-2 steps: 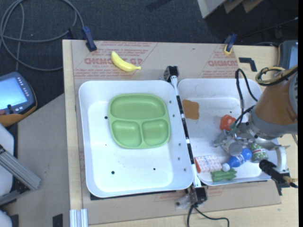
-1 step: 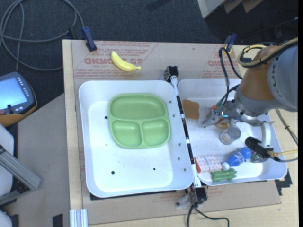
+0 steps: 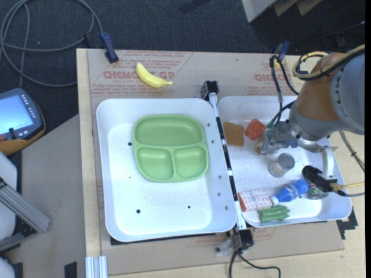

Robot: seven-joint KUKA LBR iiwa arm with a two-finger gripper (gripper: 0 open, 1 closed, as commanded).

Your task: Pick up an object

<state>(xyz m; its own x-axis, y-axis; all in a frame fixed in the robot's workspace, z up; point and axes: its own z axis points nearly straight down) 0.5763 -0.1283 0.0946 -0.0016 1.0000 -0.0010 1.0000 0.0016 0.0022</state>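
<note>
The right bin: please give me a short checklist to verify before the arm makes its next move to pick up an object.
1. Objects lie in the right bin: ok.
2. Gripper is over this bin, beside the red object: ok.
3. An object between its fingers: cannot tell.
4. Grey cylinder lies apart from the blue bottle: ok.
5. Green divided plate rests in the left bin, out of the way: ok.

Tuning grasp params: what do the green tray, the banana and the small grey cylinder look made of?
Green tray: likely moulded plastic, matte, uniform colour, rounded compartments. Banana: probably a plastic or foam toy, even yellow, slight sheen. Grey cylinder: possibly a metal can, dull grey; too small to be sure.
</note>
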